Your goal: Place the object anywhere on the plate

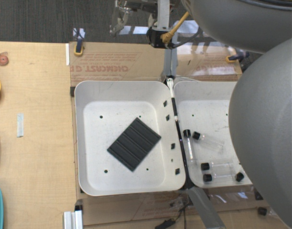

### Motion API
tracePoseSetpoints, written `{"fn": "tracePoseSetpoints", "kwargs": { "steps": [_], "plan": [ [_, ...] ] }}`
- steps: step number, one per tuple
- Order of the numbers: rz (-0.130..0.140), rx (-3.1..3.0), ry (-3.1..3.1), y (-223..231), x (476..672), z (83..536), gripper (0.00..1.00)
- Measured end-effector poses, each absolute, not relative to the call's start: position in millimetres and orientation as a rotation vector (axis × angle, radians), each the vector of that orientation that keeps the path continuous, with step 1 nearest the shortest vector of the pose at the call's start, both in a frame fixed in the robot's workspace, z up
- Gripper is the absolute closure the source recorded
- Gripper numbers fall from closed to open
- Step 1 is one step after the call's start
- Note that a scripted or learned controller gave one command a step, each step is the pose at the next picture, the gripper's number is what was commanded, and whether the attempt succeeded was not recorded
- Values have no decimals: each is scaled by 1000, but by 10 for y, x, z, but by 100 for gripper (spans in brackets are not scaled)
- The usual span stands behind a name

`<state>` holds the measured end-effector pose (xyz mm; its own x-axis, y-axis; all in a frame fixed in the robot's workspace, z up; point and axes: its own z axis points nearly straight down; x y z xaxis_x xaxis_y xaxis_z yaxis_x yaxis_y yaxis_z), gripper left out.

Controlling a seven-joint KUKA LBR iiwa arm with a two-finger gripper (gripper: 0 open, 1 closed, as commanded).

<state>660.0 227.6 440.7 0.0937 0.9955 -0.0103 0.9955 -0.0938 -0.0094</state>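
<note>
White bins (84, 128), speckled with small black dots. Black ribbed plate (134, 143), parallel grooves across its face. Clear vials (217, 171) with black caps. Grey arm (265, 123). Tan bench (36, 104). Brown cardboard (112, 63), red lettering.

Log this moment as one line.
arm: over right bin | plate: left bin, bare | vials: right bin

The grey arm (265, 104) bulks large at right (very near the camera, probably); its wrist is hidden.
</note>
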Motion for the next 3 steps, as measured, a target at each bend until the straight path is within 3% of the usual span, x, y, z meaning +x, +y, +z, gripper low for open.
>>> {"fn": "tracePoseSetpoints", "kwargs": {
  "steps": [1, 2, 3],
  "plan": [
    [33, -2322, -2116, 2274, 6609, 4464, 100],
    [33, -2323, -2115, 2273, 6609, 4462, 0],
    [46, -2321, -2116, 2273, 6618, 4509, 100]
  ]
}}
